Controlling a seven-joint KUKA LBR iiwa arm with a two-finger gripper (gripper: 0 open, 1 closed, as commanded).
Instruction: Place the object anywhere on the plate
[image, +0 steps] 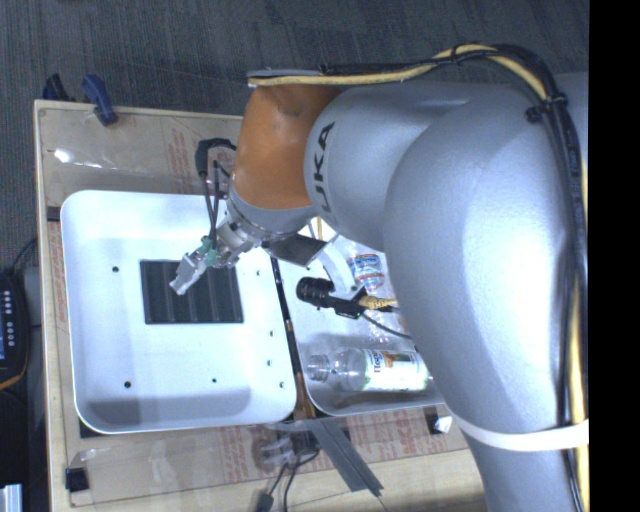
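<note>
My gripper (188, 274) hovers left of centre, over the dark plate (193, 292) in the left bin (100, 300); I cannot tell what it holds. A bottle (370, 368) lies lower right. Releasing now might drop nothing.

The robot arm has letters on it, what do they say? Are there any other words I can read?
"UKA" on the grey arm, part of the maker's name; the rest curves out of sight.
Clear bottle: its label print is too blurred to read.
Small packet with blue and red print: too blurred to read.
</note>
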